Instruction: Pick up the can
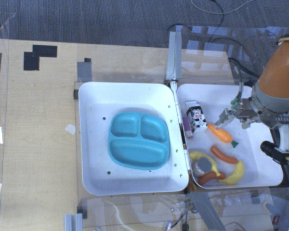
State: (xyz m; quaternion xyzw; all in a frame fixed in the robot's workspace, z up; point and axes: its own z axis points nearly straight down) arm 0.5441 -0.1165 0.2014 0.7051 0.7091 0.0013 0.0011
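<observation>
Currently I see gripper (227, 118) open, holding nothing, hovering just above carrot (219, 133); can (201, 166) well apart, wedged among banana (229, 173) and sausages (224, 155).

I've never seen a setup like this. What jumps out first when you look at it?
Probably the bright blue divided plate lying alone in the left white bin. Next, the right bin with its jumble of toy food: an orange carrot, a yellow banana, a sausage, a small cow-patterned carton and a can at the near edge. Over that bin hangs the arm's gripper, just above the carrot.
</observation>
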